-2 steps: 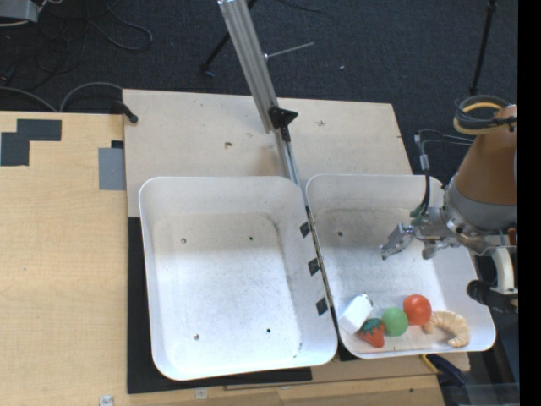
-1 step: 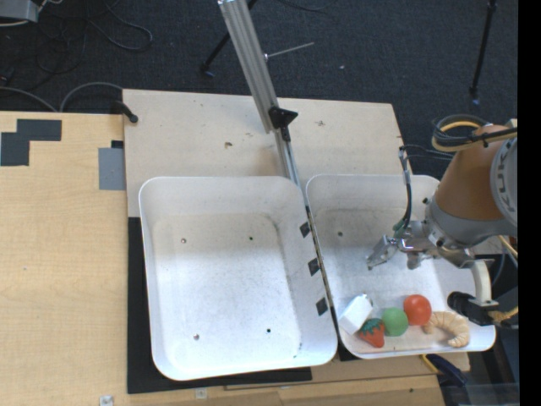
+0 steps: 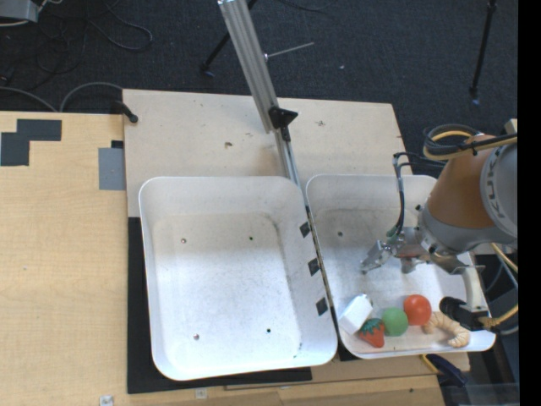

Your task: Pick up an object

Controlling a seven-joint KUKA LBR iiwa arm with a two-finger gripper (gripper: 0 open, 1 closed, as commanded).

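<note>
The right bin (image 3: 351, 214) holds a small cluster along its near edge: a white block (image 3: 356, 312), a red strawberry-like piece (image 3: 373, 334), a green ball (image 3: 395, 320), a red-orange ball (image 3: 417, 309) and a tan curved piece (image 3: 448, 329). My gripper (image 3: 382, 255) hangs over the middle of that bin, pointing left, a little behind the cluster and apart from it. Its fingers (image 3: 372, 261) look spread, and nothing sits between them. The arm's orange band (image 3: 461, 194) lies to the right of the gripper.
The left bin (image 3: 161, 227) stands beside the right one, sharing a divider with black clips (image 3: 311, 265). A slanted aluminium post (image 3: 254, 66) rises behind the bins. Cables trail near the arm at the right edge. A wooden table lies to the left.
</note>
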